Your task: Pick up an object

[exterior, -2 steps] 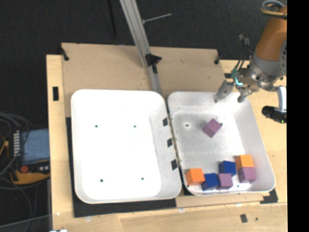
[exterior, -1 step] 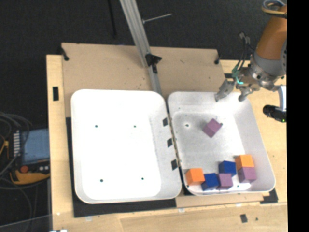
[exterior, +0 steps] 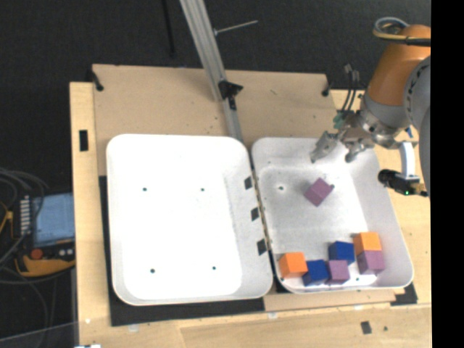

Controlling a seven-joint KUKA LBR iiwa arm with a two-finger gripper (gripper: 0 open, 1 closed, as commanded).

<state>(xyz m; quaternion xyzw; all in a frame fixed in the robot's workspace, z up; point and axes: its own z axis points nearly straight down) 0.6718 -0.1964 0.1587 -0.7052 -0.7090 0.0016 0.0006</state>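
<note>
Robot end effector (exterior: 338,148), fingers spread apart and holding nothing, hangs at upper right over the right bin (exterior: 290,158), seemingly poised above a lone purple cube (exterior: 318,191).

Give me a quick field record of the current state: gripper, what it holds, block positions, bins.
gripper: open, above the far edge of the right bin
held: nothing between the fingers
lone purple block: mid-bin, apart from the rest, nearest the gripper
near-edge cluster: orange block, blue block, purple block, blue block, orange block, purple block
left bin: no blocks seen
task status: no block picked up yet
</note>
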